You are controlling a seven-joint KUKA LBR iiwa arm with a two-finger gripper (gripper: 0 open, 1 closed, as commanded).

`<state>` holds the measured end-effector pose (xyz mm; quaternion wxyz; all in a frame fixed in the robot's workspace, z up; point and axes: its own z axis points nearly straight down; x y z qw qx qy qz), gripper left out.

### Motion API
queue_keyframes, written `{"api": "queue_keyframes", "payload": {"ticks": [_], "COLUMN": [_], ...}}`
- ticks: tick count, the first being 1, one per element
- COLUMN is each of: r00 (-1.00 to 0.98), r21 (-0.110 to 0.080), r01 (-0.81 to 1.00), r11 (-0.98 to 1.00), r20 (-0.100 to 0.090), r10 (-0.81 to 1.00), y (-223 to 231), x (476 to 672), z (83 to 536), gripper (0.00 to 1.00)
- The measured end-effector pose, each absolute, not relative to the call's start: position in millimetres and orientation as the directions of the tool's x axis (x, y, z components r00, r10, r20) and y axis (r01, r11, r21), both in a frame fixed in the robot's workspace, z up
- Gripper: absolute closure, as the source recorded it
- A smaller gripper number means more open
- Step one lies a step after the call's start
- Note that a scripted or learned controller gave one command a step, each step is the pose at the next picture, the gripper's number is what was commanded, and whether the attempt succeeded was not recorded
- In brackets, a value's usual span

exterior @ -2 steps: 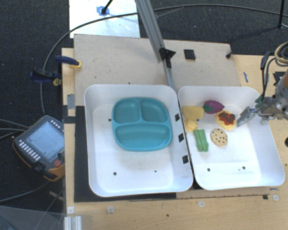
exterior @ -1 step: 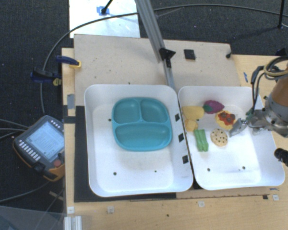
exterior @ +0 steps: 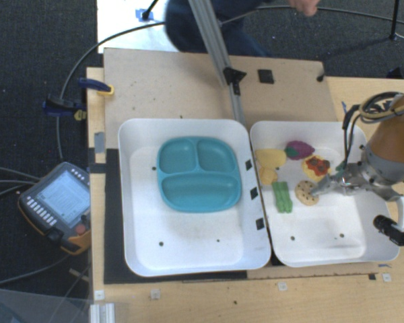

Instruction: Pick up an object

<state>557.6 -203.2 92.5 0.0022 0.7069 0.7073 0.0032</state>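
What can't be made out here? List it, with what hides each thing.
- Gripper: in the camera view its fingers are too small and blurred to tell open from shut, or whether they touch the cookie.
- Arm: cut off by the right edge.
- Red and orange item: too small to identify.
- Person: cut off by the top edge.

Two white bins side by side on the bench. The left bin has a teal divided plate sitting in its upper half. The right bin has a pile of toy food: a yellow piece, a purple one, a red-orange one, a green piece and a cookie. The gripper reaches in from the right, its tip right at the cookie. A teach pendant lies on the floor to the left.
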Motion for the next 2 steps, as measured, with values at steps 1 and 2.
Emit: {"api": "queue_keyframes", "payload": {"ticks": [1, 2], "r00": [-0.004, -0.006], "r21": [0.016, 0.025], "r01": [1.000, 1.000], "r11": [0.004, 0.006], "r20": [-0.001, -0.003], "r10": [1.000, 1.000], "y": [-204, -203], "x": [564.0, 566.6], "z": [93, 106], "gripper": [0.00, 1.00]}}
